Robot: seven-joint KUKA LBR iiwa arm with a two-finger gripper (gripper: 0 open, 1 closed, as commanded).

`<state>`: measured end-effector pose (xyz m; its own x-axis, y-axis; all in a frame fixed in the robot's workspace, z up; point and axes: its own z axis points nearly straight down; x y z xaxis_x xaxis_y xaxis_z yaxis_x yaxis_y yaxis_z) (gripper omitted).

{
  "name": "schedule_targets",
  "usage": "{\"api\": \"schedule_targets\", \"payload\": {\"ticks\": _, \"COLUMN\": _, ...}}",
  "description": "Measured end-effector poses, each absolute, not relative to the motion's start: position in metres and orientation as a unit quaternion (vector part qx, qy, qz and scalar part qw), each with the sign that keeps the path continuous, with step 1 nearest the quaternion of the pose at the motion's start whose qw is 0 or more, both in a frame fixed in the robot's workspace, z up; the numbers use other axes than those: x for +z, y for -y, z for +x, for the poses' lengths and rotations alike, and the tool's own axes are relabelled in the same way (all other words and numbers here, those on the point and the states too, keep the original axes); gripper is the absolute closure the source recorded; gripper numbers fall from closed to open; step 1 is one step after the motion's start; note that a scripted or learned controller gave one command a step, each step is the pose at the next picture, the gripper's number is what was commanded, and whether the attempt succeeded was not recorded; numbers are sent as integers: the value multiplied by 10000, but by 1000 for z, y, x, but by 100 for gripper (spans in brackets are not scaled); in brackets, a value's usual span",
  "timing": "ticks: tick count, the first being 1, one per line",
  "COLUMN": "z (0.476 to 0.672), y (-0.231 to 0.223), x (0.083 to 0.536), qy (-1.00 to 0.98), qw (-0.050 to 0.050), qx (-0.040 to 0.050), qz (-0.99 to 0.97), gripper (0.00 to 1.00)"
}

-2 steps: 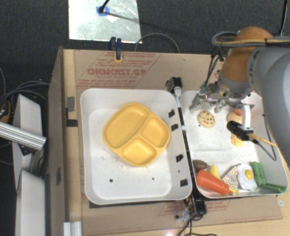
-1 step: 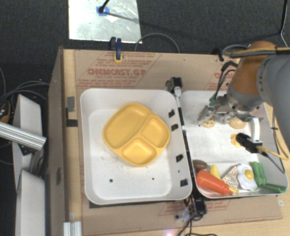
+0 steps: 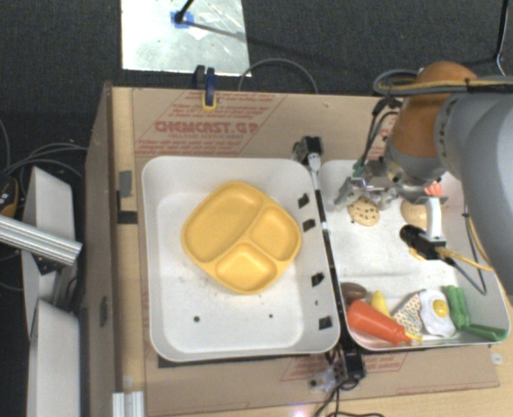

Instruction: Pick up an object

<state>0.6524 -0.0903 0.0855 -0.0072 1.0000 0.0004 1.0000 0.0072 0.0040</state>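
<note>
In the camera view, a round, speckled cookie (image 3: 363,213) is seen lying flat in the right bin (image 3: 387,263), near its far-left corner; being round, it shows no long axis. The gripper (image 3: 367,189) hangs just above it, metallic, its grasp impossible to tell. A smooth yellow three-part plate (image 3: 241,235) rests in the left bin (image 3: 169,320). A tapered orange carrot (image 3: 378,323) points toward the left.

The grey arm (image 3: 491,137) reaches in from the right, its gripper (image 3: 361,189) pointing down-left.
</note>
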Motion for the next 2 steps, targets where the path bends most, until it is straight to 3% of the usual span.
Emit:
{"api": "schedule_targets", "payload": {"ticks": 1, "z": 655, "y": 92, "x": 100, "qy": -7098, "qw": 49, "qx": 44, "qz": 7043, "gripper": 100}}
{"api": "schedule_targets", "payload": {"ticks": 2, "z": 654, "y": 92, "x": 99, "qy": -7100, "qw": 45, "qx": 37, "qz": 7042, "gripper": 0}}
